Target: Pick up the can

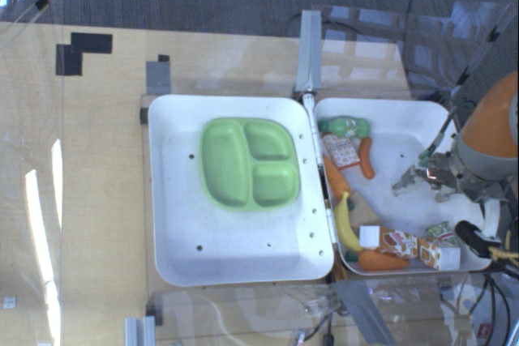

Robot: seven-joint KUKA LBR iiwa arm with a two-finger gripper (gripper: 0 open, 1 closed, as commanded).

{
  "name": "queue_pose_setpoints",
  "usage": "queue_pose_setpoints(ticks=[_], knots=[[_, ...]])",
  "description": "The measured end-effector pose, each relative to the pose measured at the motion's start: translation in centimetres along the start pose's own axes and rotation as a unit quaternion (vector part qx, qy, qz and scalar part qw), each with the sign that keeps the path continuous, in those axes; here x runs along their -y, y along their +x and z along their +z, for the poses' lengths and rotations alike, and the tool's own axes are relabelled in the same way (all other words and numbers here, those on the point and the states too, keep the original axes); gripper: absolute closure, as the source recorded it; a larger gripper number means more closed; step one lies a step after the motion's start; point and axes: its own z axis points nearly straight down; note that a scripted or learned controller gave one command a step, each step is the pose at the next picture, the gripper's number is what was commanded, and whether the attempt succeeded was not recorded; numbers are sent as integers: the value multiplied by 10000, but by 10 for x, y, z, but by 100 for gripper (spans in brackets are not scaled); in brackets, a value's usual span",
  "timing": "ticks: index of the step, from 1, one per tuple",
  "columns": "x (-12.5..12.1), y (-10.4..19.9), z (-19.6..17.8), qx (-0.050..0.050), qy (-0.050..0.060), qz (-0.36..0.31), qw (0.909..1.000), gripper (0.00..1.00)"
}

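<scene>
I take the can [345, 126] to be the green, rounded thing lying on its side in the right bin [381, 104]. It is well apart from my claw [408, 181], up and to the left of it in the view, near the bin's far corner. It has a pale patch that may be a label, though it is too small to be sure. My claw hangs over bare white floor in the bin, and I cannot tell how wide it stands or that it has hold of anything.

I judge the can to be light, stiff and smooth-skinned. Lying down, it would likely roll if nudged, so the best hold is across its round middle, squeezing the curved sides and not the ends.

Just below the can, between it and my claw, lie a flat red and white packet [341, 151] and a glossy orange-red sausage shape [367, 158]. Both are close enough to get in the way. Left of my claw and lower down lie a tapered carrot [336, 177] and a curved yellow banana [348, 224], while printed cartons [400, 243] sit below it. The left bin [162, 174] on the surface holds a matte green divided plate [247, 163].
</scene>
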Motion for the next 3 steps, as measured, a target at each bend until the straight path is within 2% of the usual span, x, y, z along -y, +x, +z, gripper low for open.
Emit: queue_pose_setpoints(ticks=[1,2,3], knots=[[-7,45,0,39,-22,-816,9967,0],[-20,0,0,5,-7,-471,9989,0],[-84,11,2,29,-7,-853,9963,0]])
